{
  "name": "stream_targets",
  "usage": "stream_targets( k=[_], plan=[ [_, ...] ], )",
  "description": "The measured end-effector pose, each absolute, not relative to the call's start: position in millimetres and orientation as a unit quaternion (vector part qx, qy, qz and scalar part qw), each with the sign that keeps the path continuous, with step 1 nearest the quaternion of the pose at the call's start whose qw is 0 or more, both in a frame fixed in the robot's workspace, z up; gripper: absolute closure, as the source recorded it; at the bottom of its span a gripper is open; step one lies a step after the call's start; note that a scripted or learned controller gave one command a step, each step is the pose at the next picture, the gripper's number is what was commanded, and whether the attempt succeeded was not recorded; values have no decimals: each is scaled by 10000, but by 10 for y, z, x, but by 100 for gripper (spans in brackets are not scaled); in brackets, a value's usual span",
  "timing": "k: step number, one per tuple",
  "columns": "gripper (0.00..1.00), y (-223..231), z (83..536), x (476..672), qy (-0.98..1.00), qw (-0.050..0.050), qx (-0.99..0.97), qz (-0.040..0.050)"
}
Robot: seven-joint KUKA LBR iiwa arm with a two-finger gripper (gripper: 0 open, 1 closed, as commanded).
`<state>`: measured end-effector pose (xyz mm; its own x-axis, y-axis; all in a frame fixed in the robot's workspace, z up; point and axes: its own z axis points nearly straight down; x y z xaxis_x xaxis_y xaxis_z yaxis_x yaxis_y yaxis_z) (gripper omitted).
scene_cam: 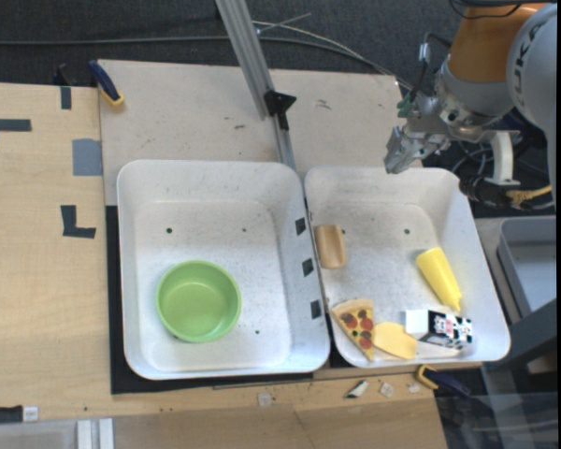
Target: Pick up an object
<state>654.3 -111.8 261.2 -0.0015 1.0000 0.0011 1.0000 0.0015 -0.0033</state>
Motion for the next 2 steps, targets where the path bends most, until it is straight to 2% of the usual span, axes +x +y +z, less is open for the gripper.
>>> stream_targets(
  k=[1, 2],
  plan=[
    [0, -1118, 2612, 6543, -7076, 16, -7066, 8],
    [0, -1106, 1940, 6559, -7076, 32, -7066, 38]
  ],
)
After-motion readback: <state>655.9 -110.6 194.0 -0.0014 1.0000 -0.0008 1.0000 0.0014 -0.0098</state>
